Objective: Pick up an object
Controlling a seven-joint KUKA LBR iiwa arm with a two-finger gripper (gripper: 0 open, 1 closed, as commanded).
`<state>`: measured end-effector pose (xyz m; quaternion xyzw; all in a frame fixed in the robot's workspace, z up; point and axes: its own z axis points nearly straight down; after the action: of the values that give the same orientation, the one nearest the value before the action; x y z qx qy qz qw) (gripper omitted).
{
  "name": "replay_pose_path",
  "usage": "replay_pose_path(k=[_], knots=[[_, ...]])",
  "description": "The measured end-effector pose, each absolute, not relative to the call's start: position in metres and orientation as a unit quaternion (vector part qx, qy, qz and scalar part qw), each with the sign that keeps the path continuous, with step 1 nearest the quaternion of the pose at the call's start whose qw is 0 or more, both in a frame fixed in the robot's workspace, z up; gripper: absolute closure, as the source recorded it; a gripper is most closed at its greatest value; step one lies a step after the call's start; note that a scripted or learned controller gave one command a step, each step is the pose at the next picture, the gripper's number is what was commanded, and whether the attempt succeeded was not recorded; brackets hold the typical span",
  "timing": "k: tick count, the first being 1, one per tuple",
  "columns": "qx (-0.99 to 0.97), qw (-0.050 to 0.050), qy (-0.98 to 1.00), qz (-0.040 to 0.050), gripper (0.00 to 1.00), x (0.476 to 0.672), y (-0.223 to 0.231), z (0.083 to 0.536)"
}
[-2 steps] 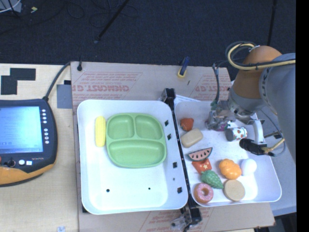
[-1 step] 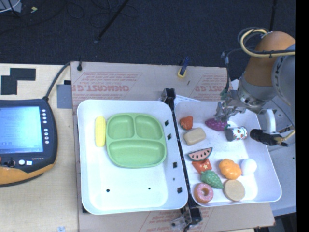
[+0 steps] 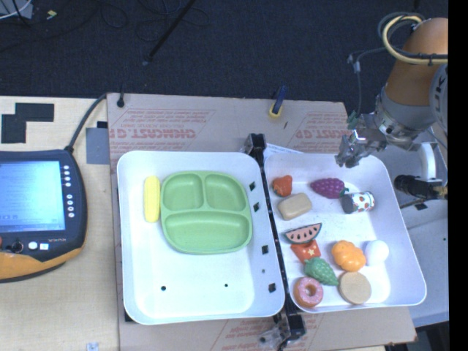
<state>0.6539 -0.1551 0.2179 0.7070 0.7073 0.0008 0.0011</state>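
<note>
1. Purple grape bunch (image 3: 328, 187): lies flat near the far wall of the right bin (image 3: 409, 269).
2. Red strawberry-like piece (image 3: 282, 185): far left corner.
3. Tan bread-like block (image 3: 295, 207): just in front of item 2.
4. Watermelon slice (image 3: 303, 233): rind toward the near side.
5. Red piece (image 3: 306, 251): touching the slice.
6. Green leafy piece (image 3: 319, 270): tilted, beside the pink doughnut (image 3: 308, 292).
7. Orange fruit (image 3: 347, 255), white egg (image 3: 376, 252), tan round disc (image 3: 355, 288): clustered near the right.
8. Small can-like item (image 3: 358, 201): on its side.
</note>
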Motion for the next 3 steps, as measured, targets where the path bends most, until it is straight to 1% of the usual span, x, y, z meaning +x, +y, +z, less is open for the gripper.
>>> replay_pose_path(k=[1, 2, 3], knots=[[0.706, 0.0, 0.708, -0.0001, 1.0, 0.654, -0.156, 0.228], [0.707, -0.002, 0.708, -0.001, 1.0, 0.633, -0.114, 0.236], [0.706, -0.003, 0.708, -0.0013, 1.0, 0.602, -0.068, 0.235]])
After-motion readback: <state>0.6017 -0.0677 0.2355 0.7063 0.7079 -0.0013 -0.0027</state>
